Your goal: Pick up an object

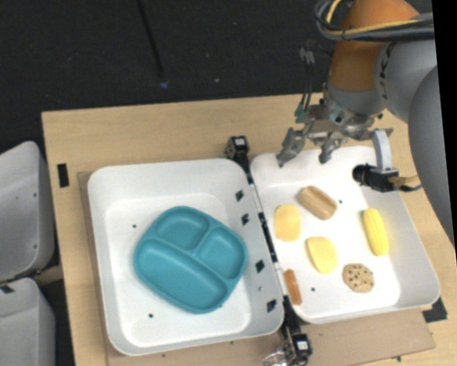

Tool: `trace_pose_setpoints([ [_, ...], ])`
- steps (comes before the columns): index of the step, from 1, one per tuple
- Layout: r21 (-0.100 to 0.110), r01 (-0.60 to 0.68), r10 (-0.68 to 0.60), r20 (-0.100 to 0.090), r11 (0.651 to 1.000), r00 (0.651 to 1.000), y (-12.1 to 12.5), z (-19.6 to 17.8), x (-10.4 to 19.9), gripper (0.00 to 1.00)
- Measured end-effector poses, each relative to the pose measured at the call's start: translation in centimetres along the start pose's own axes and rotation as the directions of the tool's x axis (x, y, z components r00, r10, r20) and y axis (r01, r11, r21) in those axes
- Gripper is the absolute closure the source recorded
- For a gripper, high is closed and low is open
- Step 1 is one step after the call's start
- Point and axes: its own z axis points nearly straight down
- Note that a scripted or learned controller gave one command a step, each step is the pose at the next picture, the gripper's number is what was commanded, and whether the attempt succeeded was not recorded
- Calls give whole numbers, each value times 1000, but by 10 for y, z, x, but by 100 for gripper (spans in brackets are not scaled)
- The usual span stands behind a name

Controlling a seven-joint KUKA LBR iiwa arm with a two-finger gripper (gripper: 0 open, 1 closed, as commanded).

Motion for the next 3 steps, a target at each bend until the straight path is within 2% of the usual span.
trace_pose_setpoints([
  [2, 0, 0, 0, 2, 1000, 1000, 7, 103, 3, 0],
  [3, -5, 0, 0, 3, 1000, 1000, 8, 89, 2, 100],
])
